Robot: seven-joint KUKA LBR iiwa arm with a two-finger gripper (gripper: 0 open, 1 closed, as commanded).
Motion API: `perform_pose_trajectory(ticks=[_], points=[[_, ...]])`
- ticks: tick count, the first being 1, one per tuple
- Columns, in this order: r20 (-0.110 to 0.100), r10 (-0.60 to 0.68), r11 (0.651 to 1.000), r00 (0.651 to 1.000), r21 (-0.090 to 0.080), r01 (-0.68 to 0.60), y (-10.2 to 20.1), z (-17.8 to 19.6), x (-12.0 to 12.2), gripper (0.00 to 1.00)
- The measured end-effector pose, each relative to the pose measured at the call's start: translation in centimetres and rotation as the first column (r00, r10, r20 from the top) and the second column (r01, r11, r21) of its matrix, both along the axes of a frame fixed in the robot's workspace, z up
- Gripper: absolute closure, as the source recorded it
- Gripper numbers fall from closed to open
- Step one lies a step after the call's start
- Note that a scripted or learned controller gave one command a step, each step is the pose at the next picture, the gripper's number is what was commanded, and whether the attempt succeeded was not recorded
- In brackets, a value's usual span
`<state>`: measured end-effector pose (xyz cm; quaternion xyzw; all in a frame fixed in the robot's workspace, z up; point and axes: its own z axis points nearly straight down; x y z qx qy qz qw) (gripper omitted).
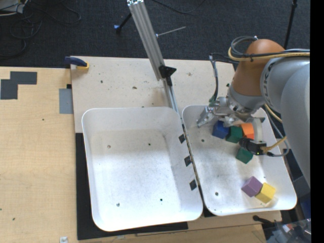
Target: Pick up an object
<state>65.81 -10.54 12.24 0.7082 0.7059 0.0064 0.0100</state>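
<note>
Several small cubes lie in the right bin (pixel 223 206). A blue cube (pixel 220 131), a green cube (pixel 234 134) and an orange cube (pixel 248 130) cluster near its far edge. A darker green cube (pixel 244 155) sits a little in front of them. A purple cube (pixel 251 186) and a yellow cube (pixel 267 193) touch each other near the front right corner. My gripper (pixel 208 115) hangs low over the bin's far left part, just left of and above the blue cube. Nothing shows as held in it.
The left bin (pixel 101 135) adjoins the right one along a shared rim with black clips (pixel 186 160). A slanted aluminium post (pixel 152 49) rises behind the bins. The arm's grey body (pixel 288 85) covers the right bin's far right side.
</note>
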Motion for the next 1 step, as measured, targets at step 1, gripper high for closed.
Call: perform_pose_trajectory(ticks=[1], points=[[0.004,-0.004,1.0,1.0,-0.002,0.004,-0.17,0.95,0.07,1.0]])
